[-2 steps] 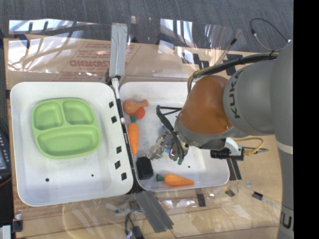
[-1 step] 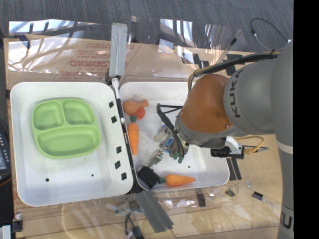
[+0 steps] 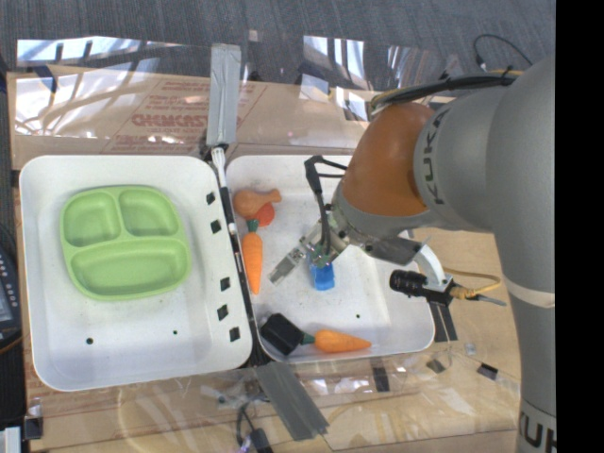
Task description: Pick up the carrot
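The claw (image 3: 300, 258) hung open and empty over the right bin (image 3: 377, 333). A carrot (image 3: 253, 262) lay just to its left by the bin's left wall, long axis running near to far. A second carrot (image 3: 342, 343) lay crosswise at the near rim.

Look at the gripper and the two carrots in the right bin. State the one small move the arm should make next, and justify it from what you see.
Probably slide the gripper a little toward the left wall and centre it over the upright carrot. It hangs just beside that carrot with nothing between its fingers, and the other carrot lies farther off at the near edge, next to a black object.
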You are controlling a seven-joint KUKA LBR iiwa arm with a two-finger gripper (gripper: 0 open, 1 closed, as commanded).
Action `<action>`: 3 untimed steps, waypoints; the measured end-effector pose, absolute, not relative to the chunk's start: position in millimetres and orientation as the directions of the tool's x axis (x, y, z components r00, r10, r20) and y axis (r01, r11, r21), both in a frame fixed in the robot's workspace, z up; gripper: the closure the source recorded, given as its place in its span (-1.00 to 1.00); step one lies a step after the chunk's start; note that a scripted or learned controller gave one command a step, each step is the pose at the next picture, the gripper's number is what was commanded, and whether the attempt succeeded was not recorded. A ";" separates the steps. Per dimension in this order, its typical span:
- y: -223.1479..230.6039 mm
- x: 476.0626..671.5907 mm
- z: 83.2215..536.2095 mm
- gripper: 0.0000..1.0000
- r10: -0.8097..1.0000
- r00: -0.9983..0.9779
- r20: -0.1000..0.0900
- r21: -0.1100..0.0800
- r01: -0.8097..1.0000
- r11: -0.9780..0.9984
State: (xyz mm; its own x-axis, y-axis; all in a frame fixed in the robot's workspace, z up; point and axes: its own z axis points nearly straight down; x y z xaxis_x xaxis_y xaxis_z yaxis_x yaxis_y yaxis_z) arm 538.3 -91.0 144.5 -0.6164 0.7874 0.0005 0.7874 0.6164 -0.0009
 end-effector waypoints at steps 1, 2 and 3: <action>-53.8 498.5 214.7 -1.00 0.648 -0.762 -0.001 0.000 0.648 0.762; -28.9 476.2 190.4 -1.00 0.867 -0.498 0.003 -0.004 0.867 0.498; -89.8 478.4 191.0 -1.00 0.983 -0.185 0.000 -0.002 0.983 0.185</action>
State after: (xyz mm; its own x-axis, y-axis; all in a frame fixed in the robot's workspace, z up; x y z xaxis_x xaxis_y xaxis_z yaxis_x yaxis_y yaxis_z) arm 478.4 -89.8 191.0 -0.1854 0.9827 -0.0001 0.9827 0.1854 -0.0021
